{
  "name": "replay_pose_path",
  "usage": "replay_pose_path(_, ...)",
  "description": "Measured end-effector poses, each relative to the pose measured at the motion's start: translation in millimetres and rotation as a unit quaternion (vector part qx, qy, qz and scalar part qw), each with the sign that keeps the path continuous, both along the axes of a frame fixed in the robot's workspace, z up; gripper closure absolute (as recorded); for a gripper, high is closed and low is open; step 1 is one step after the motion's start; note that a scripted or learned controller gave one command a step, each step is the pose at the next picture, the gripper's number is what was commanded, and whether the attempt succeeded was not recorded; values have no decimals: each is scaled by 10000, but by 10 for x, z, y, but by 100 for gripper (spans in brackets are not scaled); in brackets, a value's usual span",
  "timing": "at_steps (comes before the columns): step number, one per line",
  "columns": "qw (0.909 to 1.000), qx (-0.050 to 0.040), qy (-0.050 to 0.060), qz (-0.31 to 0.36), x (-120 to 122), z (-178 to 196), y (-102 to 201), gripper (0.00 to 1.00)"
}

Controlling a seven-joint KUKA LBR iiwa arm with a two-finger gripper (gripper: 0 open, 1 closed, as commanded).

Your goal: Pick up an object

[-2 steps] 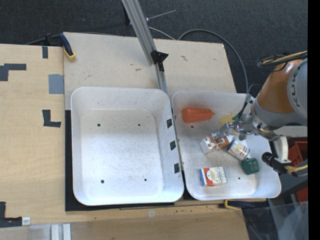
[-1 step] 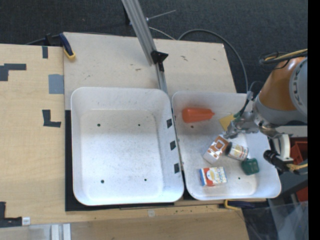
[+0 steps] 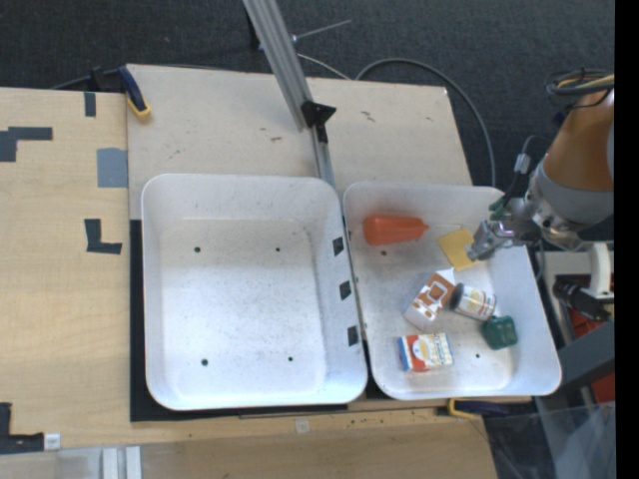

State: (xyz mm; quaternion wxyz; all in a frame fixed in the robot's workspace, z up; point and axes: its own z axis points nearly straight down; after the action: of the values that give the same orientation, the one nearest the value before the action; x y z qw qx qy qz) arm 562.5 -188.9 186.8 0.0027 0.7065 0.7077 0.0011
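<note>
The right bin point(image 3: 394, 362) holds an orange cone-shaped piece point(image 3: 393, 230) at its back, a yellow flat block point(image 3: 456, 246), a small brown-and-white carton point(image 3: 430, 300), a little jar with a label point(image 3: 473, 301), a dark green block point(image 3: 499, 332) and an orange-and-white box point(image 3: 425, 351) at the front. My gripper point(image 3: 485, 241) hangs at the bin's right side, just right of the yellow block and close above it. The arm's orange band point(image 3: 581, 148) rises behind it at the right edge.
The left bin point(image 3: 240, 287) lies beside the right one, with a raised rim between them. A grey metal pole point(image 3: 285, 58) slants down from the top to the bins' back edge. A black cable point(image 3: 419, 78) loops behind the right bin.
</note>
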Motion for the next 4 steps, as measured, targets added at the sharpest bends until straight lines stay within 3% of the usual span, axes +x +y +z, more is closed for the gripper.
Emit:
replay_pose_path(1, 10000, 4, 7, 0, 11, 448, 2, 100)
replay_pose_path(2, 10000, 6, 34, -3, 11, 402, 5, 100)
replay_pose_path(4, 10000, 22, 36, 30, 151, 368, 1156, 100)
